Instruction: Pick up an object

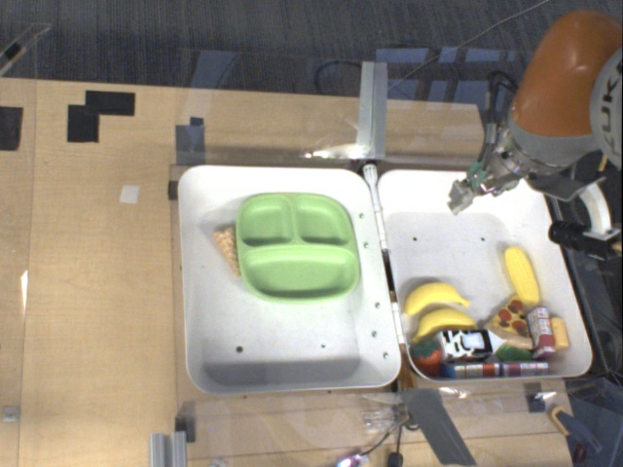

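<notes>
Lying untouched at five o'clock in the right bin (428, 224): bananas (440, 309), corn (522, 273), pizza slice (509, 319). Sitting in the left bin (200, 261): green plate (297, 244). Hovering farther back at one o'clock, gripper (465, 193), carrying nothing visible; finger spread impossible to tell. Picking not yet done.

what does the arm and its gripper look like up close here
The arm is bulky and rounded, with a broad orange band over a grey housing. At its end sits a small metallic grey gripper with green touches near its base, and thin dark cables run along the wrist.
</notes>
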Robot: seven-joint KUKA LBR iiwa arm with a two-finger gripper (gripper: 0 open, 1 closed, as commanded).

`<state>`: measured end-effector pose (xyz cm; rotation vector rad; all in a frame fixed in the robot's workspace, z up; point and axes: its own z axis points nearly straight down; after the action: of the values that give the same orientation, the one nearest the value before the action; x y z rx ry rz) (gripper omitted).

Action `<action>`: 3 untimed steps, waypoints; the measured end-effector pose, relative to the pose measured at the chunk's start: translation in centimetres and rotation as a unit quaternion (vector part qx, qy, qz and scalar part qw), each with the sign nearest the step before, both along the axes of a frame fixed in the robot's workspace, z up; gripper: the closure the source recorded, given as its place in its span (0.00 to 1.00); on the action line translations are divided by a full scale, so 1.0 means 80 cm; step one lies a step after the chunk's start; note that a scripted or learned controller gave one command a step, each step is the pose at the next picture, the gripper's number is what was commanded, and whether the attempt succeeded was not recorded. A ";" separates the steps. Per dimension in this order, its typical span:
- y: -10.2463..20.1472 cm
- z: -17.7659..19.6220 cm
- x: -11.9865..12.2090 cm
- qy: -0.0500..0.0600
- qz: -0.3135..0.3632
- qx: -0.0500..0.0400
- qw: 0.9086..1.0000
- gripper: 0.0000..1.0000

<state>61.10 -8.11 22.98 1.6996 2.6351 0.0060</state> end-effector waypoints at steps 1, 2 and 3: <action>0.047 -0.057 -0.092 0.002 -0.054 0.001 0.999 1.00; 0.077 -0.056 -0.088 0.001 -0.058 0.001 0.998 1.00; 0.095 -0.055 -0.081 0.001 -0.036 0.001 0.999 1.00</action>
<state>54.59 -0.50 18.56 1.7944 2.5736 0.0070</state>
